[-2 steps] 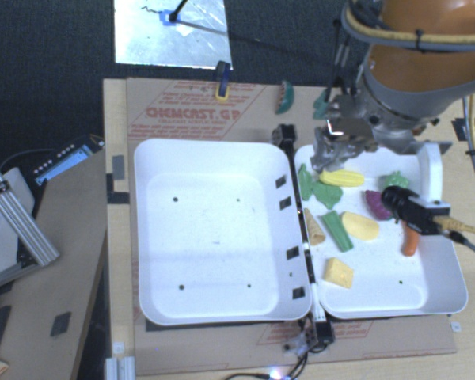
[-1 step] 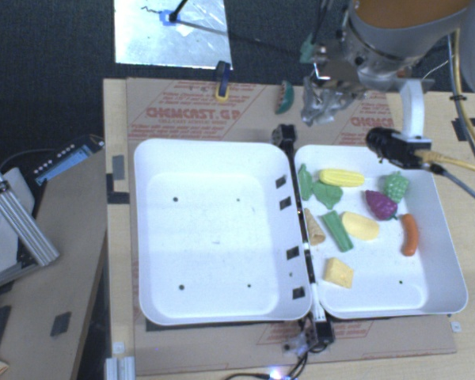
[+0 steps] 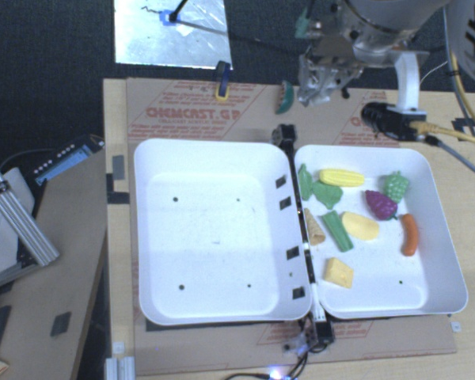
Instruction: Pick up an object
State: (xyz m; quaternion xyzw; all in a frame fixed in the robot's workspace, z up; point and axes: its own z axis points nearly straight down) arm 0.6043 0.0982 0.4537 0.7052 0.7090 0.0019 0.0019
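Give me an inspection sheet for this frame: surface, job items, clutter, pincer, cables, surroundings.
Surface: bench bears two shallow white bins; left bin, right bin, hinged strip between them.
Job's things: in the right bin, yellow corn, green leafy piece, green bumpy piece, purple piece, yellow oval piece, green stick, orange carrot, cheese wedge, tan cone.
Clutter: small green object and yellow clamp on the cardboard behind the bins.
Pincer: pincer above the cardboard behind the right bin; finger state unclear.
Cables: yellow cable at right; wires at front edge.
Surroundings: reflective sheet on dark floor; aluminium rail at left.
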